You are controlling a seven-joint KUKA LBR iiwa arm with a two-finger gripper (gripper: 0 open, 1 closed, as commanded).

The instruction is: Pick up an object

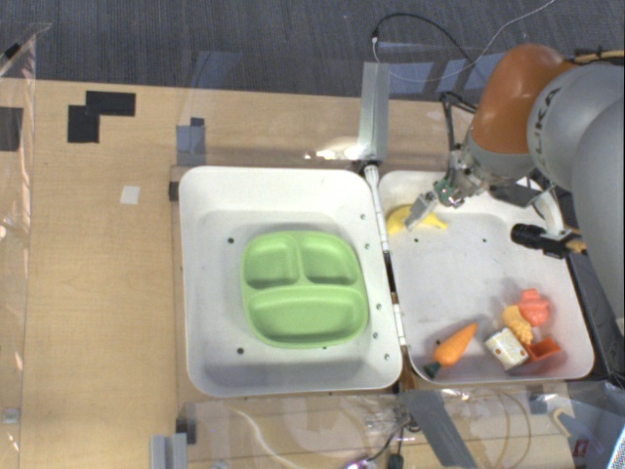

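You see the two-finger gripper (pixel 427 212) over a small, rounded yellow plastic object (pixel 398 220) in the right white bin's (pixel 488 262) far left corner; its grip state can't be told.

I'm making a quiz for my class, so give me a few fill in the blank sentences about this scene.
1. The green divided plate lies in the ____ bin.
2. The gripper is over a ____ object.
3. The toy carrot lies in the ____ bin.

Missing words: left; yellow; right
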